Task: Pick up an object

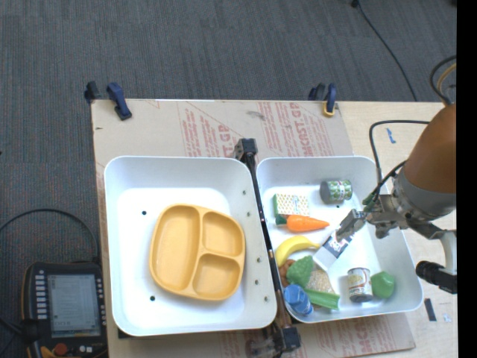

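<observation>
Arm: enters from the right, orange band above a grey wrist, reaching left over the right bin.
Fingers: low over the bin's middle, just above the banana; how far apart they stand cannot be told, nor any hold.
Nearby: carrot, green box, dark green can.
Front of the bin: white can, green pieces, blue item.
Left bin: yellow divided plate.
Bench: clamps at rear edge.
</observation>
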Controlling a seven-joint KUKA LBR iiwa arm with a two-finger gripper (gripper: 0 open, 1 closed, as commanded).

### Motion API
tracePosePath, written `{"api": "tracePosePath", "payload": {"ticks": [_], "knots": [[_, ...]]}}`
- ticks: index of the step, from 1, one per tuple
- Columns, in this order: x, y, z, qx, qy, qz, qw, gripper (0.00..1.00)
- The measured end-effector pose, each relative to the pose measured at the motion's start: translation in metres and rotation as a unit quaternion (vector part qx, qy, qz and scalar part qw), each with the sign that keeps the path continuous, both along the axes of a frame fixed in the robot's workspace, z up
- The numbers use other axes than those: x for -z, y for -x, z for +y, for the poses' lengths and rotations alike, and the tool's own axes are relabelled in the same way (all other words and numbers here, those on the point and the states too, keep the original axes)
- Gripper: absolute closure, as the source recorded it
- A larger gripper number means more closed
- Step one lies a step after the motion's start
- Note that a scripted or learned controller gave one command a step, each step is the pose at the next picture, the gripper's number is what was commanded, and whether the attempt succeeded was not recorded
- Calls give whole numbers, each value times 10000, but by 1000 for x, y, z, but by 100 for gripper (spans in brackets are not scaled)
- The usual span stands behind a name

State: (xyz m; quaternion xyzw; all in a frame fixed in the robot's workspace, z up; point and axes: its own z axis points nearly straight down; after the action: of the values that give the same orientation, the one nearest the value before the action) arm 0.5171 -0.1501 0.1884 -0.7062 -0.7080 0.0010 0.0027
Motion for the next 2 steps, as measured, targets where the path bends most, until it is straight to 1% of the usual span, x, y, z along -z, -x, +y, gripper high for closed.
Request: {"api": "tracePosePath", "payload": {"ticks": [1, 2], "knots": [[82, -20, -32, 13, 16, -91, 10000, 0], [71, -22, -33, 20, 17, -98, 9999, 100]]}}
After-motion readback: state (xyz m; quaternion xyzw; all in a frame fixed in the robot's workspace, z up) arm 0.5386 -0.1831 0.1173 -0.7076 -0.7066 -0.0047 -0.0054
